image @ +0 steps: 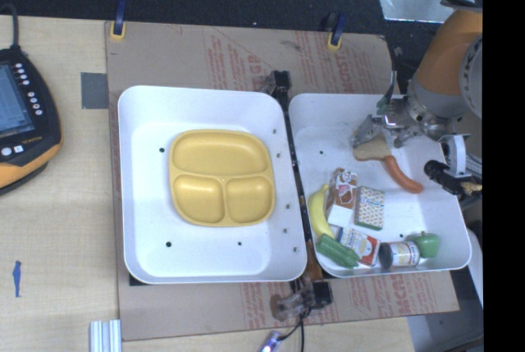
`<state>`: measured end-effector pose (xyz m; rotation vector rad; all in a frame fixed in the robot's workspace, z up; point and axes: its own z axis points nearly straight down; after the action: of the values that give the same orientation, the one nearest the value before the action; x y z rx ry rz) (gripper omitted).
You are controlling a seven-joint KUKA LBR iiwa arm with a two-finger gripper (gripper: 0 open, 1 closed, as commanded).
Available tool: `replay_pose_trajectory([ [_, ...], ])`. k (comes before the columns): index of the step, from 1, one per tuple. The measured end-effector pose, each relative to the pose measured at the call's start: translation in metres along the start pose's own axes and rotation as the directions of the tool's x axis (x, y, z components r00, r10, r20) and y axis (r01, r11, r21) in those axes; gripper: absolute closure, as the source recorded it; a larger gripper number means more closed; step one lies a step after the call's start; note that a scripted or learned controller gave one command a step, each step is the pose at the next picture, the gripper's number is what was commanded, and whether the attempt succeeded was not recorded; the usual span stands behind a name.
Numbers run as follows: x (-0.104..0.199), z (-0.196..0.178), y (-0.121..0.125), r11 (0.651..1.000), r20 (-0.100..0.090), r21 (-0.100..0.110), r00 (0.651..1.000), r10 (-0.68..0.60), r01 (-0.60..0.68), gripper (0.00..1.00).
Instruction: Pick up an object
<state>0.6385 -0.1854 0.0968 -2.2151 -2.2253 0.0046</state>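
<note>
The bread (371,150), a tan piece, lies in the right bin (316,116) toward its 12 o'clock side, and my gripper (382,126) hangs just over it; if my jaws are wide or narrow, I cannot tell. At 4 o'clock from the bread is a sausage (403,175), and at 6 o'clock the banana (317,213), a small box (370,208) and a green bottle (337,250) are crowded together. In the left bin (143,178) rests a yellow tray (221,177).
</note>
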Motion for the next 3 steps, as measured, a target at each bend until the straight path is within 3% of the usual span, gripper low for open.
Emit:
replay_pose_trajectory([
  [1, -0.004, -0.036, 0.004, 1.000, -0.001, -0.002, 1.000, 0.001, -0.001, 0.00],
  [3, 0.028, -0.013, 0.010, 1.000, -0.001, 0.002, 1.000, -0.001, 0.001, 0.00],
])
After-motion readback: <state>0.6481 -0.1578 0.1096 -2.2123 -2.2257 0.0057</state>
